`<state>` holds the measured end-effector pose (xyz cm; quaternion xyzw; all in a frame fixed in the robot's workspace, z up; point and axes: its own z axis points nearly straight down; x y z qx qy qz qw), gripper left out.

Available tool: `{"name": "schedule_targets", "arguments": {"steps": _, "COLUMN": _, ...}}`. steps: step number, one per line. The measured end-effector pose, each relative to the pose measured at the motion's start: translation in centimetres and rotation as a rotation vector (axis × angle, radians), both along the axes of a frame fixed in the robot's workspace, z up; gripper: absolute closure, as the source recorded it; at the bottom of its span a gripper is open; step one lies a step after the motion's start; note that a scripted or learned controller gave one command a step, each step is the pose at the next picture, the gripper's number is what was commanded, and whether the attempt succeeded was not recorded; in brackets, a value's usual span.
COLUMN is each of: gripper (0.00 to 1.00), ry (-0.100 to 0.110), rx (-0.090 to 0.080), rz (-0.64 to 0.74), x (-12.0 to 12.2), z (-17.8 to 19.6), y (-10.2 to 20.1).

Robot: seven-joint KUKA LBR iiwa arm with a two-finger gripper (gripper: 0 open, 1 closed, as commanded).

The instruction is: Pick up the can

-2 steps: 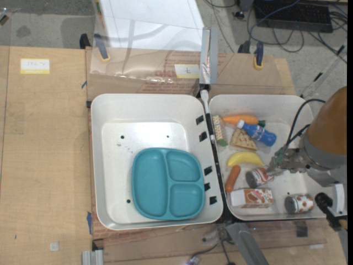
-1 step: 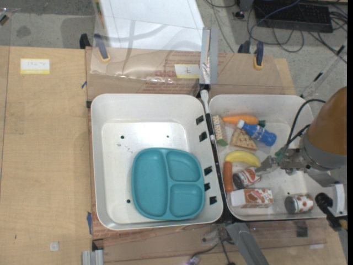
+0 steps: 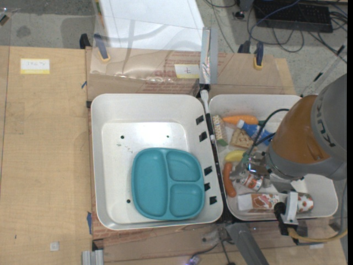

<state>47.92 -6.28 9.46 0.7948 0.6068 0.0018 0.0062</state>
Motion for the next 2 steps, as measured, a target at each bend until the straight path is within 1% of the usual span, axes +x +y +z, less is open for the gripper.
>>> {"name": "schedule_targets", "arguments": {"steps": 1, "gripper": 1.00, "ry": 0.000, "rx": 0.004, "rz": -0.006, "x": 0.0, "z": 1.0, "y": -0.2}}
{"name": "schedule_targets", "arguments": {"steps": 2, "gripper": 1.00, "ry": 0.010, "rx": 0.008, "rz": -0.023, "x": -0.2, "z": 13.7, "y": 10.4}}
